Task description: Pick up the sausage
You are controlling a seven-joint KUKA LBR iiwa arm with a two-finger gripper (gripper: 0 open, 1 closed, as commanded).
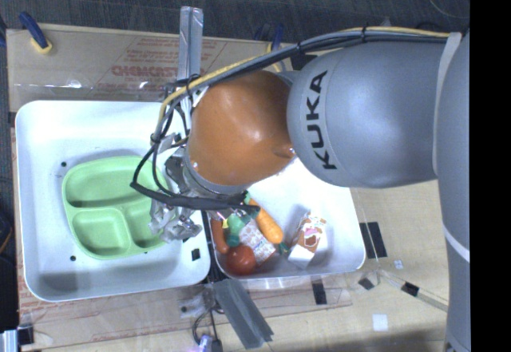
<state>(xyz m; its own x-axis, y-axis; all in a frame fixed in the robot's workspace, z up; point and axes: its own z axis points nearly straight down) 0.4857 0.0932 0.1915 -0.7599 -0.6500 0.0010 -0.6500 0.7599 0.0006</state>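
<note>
1. Nearest the lens is the grey arm (375, 119), marked KUKA, which reaches in from the right and covers much of both bins.
2. Its orange band (235, 131) sits over the divide between the bins, and black and yellow cables (239, 67) run along its upper side and loop down on the left.
3. Below the band the wrist ends in the jaws. They hang over the right part of the left bin (32, 183), at the right edge of a green tray (100, 211). The metal parts there are cluttered and partly in shadow, so I cannot tell whether the jaws are released or clenched. Nothing can be made out between them.
4. The green tray lies flat in the left bin and is divided into compartments.
5. The right bin (351, 251) holds a small heap at its lower left corner.
6. What appears to be the sausage (217, 237), a reddish-brown curved piece, lies against that bin's left wall, just right of the jaws and partly hidden by the wrist.
7. Just beside it are a red round fruit (241, 260), an orange carrot (270, 225) and a white carton (309, 239).
8. Both bins rest on the tabletop (399, 263), and a blue clamp (36, 31) sits at its upper left.
</note>
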